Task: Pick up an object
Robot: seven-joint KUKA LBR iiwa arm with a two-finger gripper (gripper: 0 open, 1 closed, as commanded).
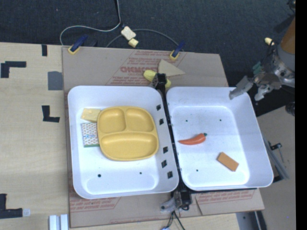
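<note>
Camera view: hand [250, 87] at upper right of frame, just past the right bin's [256, 128] top-right corner, fingers spread open, gripping nothing. Right bin holds a red chili pepper [192, 139] mid-bin and an orange block [227, 161] toward its lower right, apart. Left bin [76, 128] holds a yellow divided plate [128, 132], with a small patterned packet [89, 134] touching its left edge.

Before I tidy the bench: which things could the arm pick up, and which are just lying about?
Pickable, in the bins:
red chili pepper
orange block
yellow divided plate
small packet
pale yellow piece

Lying about:
cardboard sheet
blue clamps
white cable
</note>
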